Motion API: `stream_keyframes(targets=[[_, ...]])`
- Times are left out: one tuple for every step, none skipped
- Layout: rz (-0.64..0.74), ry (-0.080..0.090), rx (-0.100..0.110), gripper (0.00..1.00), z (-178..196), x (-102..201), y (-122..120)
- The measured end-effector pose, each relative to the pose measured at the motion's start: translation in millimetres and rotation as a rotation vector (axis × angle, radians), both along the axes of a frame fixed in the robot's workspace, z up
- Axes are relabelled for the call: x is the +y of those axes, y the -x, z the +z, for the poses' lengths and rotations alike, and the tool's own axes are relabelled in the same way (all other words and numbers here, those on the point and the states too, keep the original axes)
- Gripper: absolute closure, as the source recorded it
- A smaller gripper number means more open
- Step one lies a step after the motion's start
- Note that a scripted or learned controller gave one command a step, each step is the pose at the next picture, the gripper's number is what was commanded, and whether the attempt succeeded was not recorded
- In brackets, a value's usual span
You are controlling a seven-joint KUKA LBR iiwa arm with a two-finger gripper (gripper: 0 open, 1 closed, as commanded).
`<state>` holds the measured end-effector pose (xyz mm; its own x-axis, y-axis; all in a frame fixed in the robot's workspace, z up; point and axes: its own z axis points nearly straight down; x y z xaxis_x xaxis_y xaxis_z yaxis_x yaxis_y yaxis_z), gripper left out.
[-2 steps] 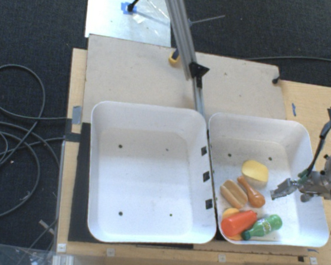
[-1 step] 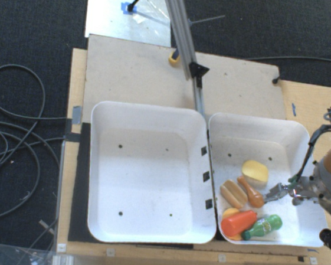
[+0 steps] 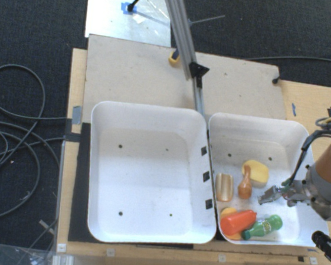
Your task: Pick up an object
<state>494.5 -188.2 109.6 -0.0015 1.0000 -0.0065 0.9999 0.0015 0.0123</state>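
Note:
The right bin [image 3: 255,130] holds several small objects. A yellow lump [image 3: 258,172] lies near its middle, with a brown bottle-shaped piece [image 3: 246,184] just left of it and a tan cylinder [image 3: 224,187] further left. At the front lie a red-orange piece [image 3: 239,219] on a yellow one and a green bottle [image 3: 263,227]. My gripper [image 3: 269,195] reaches in from the right, hanging just right of the brown piece and above the green bottle. Nothing shows between its fingertips.
The left bin [image 3: 143,174] stands beside the right one, sharing a middle wall. A grey pole [image 3: 182,36] slants across the back of the bench. Cables and a tablet lie on the floor at the left.

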Motion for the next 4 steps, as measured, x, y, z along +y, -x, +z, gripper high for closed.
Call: stream_keyframes(targets=[[-0.001,-0.004,0.006,1.0,6,2,2],[0.005,-0.003,0.004,1.0,70,4,1],[0.005,-0.003,0.003,1.0,134,3,1],[0.005,-0.004,0.005,1.0,175,2,-1]])
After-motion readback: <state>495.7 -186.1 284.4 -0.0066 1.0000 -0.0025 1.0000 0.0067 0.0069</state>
